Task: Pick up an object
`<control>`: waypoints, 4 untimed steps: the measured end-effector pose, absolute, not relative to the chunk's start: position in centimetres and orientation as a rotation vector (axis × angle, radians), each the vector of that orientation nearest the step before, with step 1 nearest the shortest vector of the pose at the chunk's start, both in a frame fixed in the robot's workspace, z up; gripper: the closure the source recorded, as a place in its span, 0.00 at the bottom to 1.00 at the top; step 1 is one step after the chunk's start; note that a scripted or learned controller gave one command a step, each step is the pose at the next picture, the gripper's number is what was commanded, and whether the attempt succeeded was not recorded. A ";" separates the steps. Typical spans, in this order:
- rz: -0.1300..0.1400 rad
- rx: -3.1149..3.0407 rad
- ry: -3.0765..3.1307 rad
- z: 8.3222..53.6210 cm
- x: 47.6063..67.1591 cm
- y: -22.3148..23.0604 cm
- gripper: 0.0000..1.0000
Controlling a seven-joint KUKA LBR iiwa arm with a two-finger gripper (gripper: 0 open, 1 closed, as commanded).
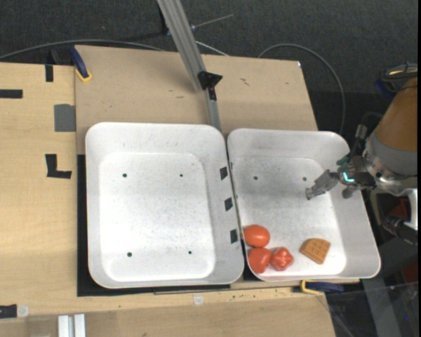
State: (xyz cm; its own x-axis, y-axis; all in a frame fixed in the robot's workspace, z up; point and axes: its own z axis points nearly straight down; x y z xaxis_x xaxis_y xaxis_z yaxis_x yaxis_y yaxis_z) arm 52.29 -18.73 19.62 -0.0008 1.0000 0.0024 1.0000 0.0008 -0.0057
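In the right bin (281,146), near its front edge, lie three red rounded objects: one (257,235) by the left wall, another (259,260) just below it, and a third (282,258) touching that one. To their right rests a tan waffle-like piece (315,250). My gripper (331,188) hangs over the right side of this bin, above and behind the tan piece. Its two dark fingers are spread, and nothing is between them, so it is open.
The left bin (98,188) sits flush against the right one. A grey metal pole (186,37) slants in from the top toward the seam between the bins. The wooden bench (28,139) extends to the left.
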 end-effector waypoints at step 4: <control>0.001 -2.216 -2.222 10.6 53.2 -18.6 1.00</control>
